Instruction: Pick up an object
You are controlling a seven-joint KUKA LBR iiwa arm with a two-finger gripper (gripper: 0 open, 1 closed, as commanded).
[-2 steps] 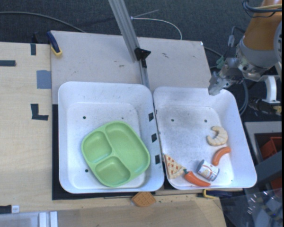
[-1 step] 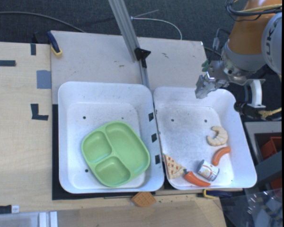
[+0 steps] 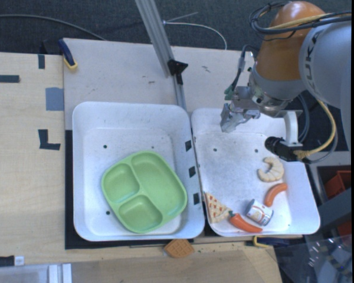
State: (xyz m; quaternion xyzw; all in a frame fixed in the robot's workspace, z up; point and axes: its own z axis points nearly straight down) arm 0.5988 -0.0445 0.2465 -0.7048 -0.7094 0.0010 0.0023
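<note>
My gripper point(image 3: 231, 121) hangs over the far edge of the right bin point(image 3: 236, 170), with nothing visible between its fingers. In that bin lie a croissant point(image 3: 272, 169) at the right, a small sausage point(image 3: 275, 193) below it, a tin can point(image 3: 259, 212) on its side, a carrot point(image 3: 244, 222) along the near wall and a waffle slice point(image 3: 216, 206) at the near left corner. All of these sit well nearer the front than my gripper. A green divided plate point(image 3: 144, 191) rests in the left bin point(image 3: 88, 158).
A slanted metal pole point(image 3: 156, 31) crosses the bench behind the bins. A cracker-like piece point(image 3: 178, 249) lies on the bench in front of the bins. A clamp point(image 3: 67, 53) is at the bench's far left corner. Cables hang at the right by the arm.
</note>
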